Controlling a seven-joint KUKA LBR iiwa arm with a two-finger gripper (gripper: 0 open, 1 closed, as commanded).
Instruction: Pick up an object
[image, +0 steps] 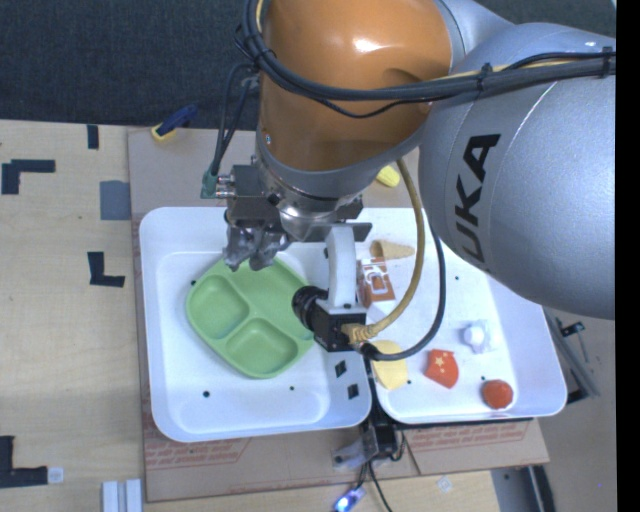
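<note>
1. Green tray: a divided plastic tray with three compartments, lying flat in the left bin. Its long axis runs from far-left to near-right.
2. Gripper: it hangs at the tray's far edge, near the far-right corner, with the dark fingers pointing down. The tips seem close together at the rim, but whether they are spread, pressed together or pinching the rim cannot be told from this angle.
3. Key relation: the tray lies near and slightly left of the fingers, so most of its body extends away from them toward the viewer. A rim grasp here would be off-centre, and the tray would likely tilt when lifted.
4. Arm: the orange band and grey link overhang the far side of both bins, hiding part of them.
5. Right bin: holds small items, well apart from the gripper: a yellow piece, a red piece, a red ball, a white piece and a cone.
</note>
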